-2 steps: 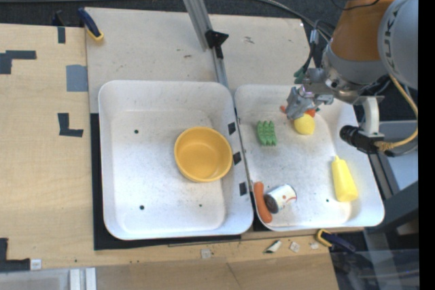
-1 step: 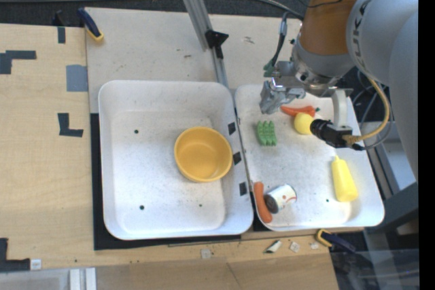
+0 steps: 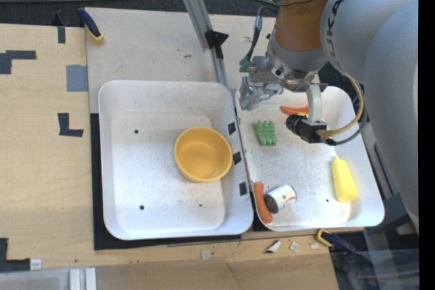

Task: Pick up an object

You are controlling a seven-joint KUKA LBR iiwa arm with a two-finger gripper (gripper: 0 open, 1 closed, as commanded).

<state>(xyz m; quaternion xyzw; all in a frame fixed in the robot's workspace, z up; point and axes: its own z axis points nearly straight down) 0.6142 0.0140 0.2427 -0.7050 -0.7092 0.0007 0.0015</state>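
My gripper [image 3: 249, 100] hangs over the far left corner of the right bin [image 3: 363, 214], close to the wall between the bins. A green ridged block [image 3: 266, 133] lies just in front of it, apart from it. Beside the wrist, an orange carrot-like piece [image 3: 295, 109] shows partly under a black part of the arm. A yellow corn-like piece [image 3: 344, 179] lies at the bin's right side. Near the front left corner lie a small white and red object [image 3: 281, 196] and an orange carrot [image 3: 262, 203]. A yellow bowl [image 3: 202, 153] sits upright in the left bin [image 3: 136, 214].
A slanted metal pole [image 3: 198, 13] crosses behind the bins toward the dividing wall. Black clips sit along that wall. The arm's large grey body covers the right bin's far right side. A yellow-tipped clamp [image 3: 90, 25] lies at the back left of the board.
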